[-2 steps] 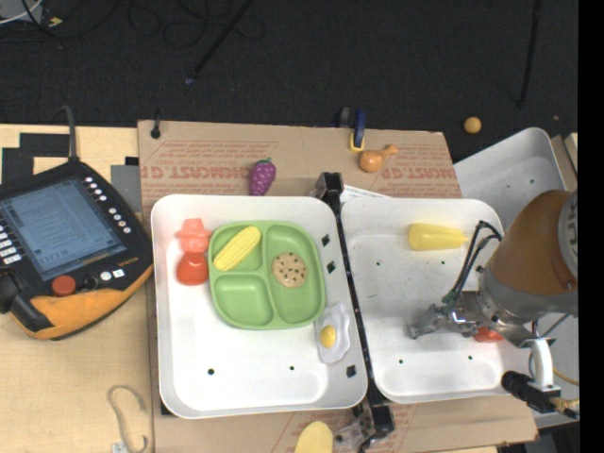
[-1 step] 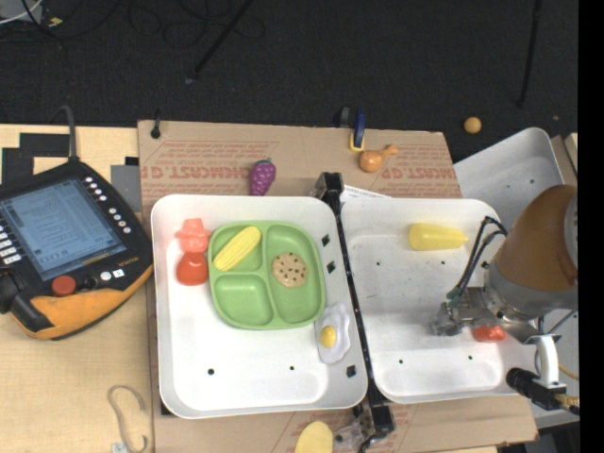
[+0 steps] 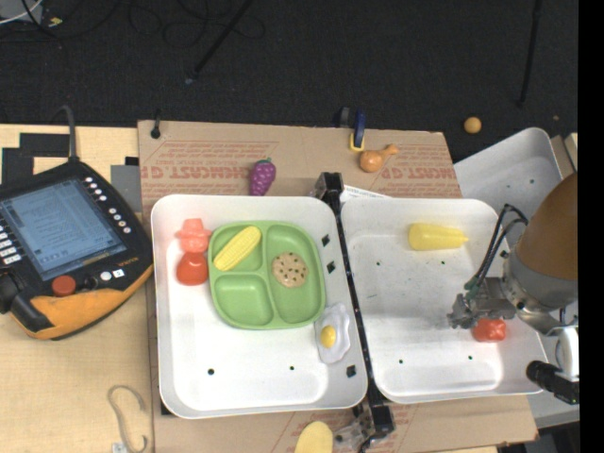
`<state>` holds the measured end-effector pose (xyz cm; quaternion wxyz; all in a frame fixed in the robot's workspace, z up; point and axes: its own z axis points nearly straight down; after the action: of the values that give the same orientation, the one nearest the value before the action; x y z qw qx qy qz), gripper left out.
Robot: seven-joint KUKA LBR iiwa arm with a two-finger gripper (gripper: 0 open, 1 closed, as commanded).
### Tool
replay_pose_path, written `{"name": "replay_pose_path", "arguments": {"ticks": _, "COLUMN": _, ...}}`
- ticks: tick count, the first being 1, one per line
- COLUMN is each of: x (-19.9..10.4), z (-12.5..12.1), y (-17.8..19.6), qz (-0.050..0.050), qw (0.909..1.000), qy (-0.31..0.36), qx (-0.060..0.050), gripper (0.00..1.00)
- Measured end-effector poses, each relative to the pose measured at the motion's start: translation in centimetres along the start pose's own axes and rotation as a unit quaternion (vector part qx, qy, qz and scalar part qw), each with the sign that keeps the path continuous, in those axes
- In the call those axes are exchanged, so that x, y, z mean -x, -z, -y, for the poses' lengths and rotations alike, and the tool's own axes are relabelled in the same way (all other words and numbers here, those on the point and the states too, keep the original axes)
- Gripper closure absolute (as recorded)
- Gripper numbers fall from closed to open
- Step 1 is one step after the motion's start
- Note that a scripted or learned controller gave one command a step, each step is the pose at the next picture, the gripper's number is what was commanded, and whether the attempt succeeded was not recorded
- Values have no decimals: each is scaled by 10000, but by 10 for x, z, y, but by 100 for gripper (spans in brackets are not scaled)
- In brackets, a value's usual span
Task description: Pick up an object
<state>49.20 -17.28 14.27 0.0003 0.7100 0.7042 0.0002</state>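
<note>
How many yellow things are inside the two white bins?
3. A corn cob lies in the green tray in the left bin; an egg's yolk shows by that bin's right wall; a yellow piece lies in the right bin. The arm may hide more.

The left bin held a divided tray with a toy corn cob in its left compartment and a cookie in its right, a toy hydrant lay just left of the tray, and a toy egg sat by the bin's right wall. In the right bin, a corn piece lay toward the back and a small toy sat near the right wall, just beside the gripper. A teach pendant lay on the bench left of both bins.
</note>
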Motion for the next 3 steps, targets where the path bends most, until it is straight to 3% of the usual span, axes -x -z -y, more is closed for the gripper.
{"name": "replay_pose_path", "arguments": {"ticks": 2, "x": 8, "z": -1, "y": 87, "qz": 3, "qw": 10000, "qy": 38, "qx": 10, "gripper": 100}}
{"name": "replay_pose_path", "arguments": {"ticks": 3, "x": -41, "z": -20, "y": 87, "qz": -13, "qw": 10000, "qy": 61, "qx": -7, "gripper": 100}}
